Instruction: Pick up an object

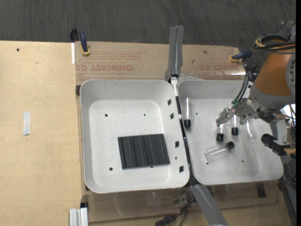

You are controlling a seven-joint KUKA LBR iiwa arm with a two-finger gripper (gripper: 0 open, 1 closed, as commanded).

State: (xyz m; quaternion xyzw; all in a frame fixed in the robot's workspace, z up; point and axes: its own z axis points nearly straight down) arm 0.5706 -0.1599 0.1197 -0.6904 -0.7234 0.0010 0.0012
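Note:
In the right bin lie several clear tubes with black caps. One tube rests along the bin's left wall, and another tube lies tilted near the middle. Two more black caps sit just below my gripper. The gripper hangs low over the middle of the right bin, under the orange band of the arm. Nothing can be seen held in it. A dark ribbed rectangular pad lies flat in the left bin.
The two bins meet at a ridge with black clips. A grey post stands behind that ridge. Clamps hold the cardboard sheet at the back. Black parts of the arm's mount overhang the right bin's right edge.

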